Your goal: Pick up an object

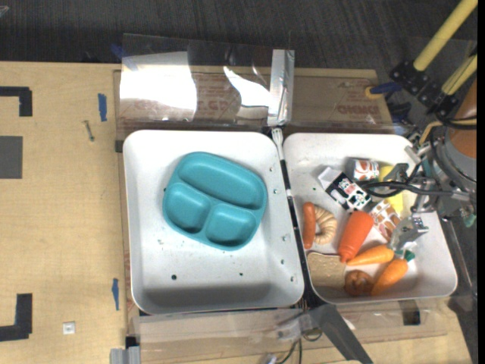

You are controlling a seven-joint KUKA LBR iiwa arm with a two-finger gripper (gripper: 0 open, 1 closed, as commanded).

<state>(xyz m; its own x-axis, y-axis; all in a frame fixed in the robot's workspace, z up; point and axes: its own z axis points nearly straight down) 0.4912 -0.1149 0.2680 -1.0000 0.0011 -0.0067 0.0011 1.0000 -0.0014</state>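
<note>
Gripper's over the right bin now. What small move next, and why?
Probably ease the gripper straight down onto the toy carrot beside it. It sits low over the right bin, nothing shows between its fingers, and the carrot lies on top of the crowded toy food.

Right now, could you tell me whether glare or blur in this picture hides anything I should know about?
In the camera view, strong glare washes out the clear plastic sheet behind the left bin; the teal divided plate is evenly lit and sharp, with a soft shadow at its lower edge; in the right bin, the toy food is crisp, but the gripper looks slightly blurred and cluttered by cables.
</note>
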